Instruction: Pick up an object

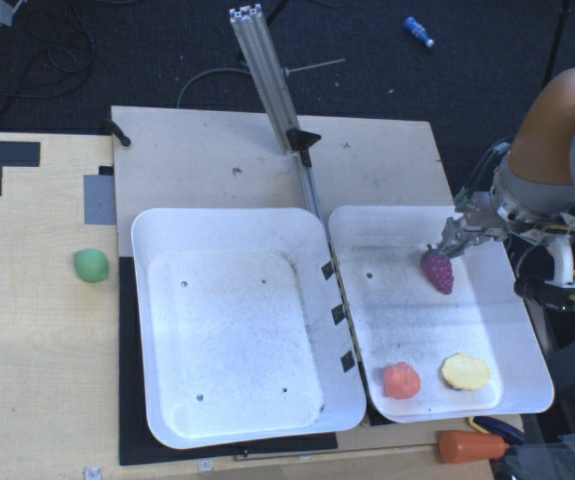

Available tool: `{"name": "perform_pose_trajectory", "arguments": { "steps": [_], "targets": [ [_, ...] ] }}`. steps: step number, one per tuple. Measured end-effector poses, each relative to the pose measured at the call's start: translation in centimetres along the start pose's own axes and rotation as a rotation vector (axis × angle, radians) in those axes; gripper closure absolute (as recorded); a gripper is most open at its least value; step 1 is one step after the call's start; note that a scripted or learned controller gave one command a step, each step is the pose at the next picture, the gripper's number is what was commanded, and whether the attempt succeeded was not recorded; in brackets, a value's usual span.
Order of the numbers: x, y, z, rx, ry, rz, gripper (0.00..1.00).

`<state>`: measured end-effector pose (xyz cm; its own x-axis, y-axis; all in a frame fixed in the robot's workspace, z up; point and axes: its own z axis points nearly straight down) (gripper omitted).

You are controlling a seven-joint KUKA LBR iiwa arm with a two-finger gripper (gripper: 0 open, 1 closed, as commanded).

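In the right bin [367, 228] lie a purple berry-like object [438, 271] near the upper right, a red-orange round object [401, 380] at the front, and a pale yellow round object [465, 372] beside it. The arm comes in from the right, with its orange band at the upper right edge. My gripper [449, 245] hangs just above the top of the purple object, its fingertips close to or touching it. The purple object appears to rest on the bin floor.
The left bin [152, 233] sits beside the right one, with black clips along the shared wall. A green ball [91, 265] lies on the wooden bench at the left. A metal rail [272, 78] slants above the bins. An orange tool [472, 445] lies below the right bin.
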<state>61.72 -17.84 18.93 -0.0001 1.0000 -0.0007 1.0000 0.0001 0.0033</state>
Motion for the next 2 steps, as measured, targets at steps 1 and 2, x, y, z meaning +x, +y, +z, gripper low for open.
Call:
{"name": "perform_pose_trajectory", "arguments": {
  "steps": [1,2],
  "targets": [
    [0.1,0.7,-4.4,0.0,0.0,0.0,1.0],
    [0.0,0.7,-6.2,0.002,0.0,0.001,1.0]
  ]
}}
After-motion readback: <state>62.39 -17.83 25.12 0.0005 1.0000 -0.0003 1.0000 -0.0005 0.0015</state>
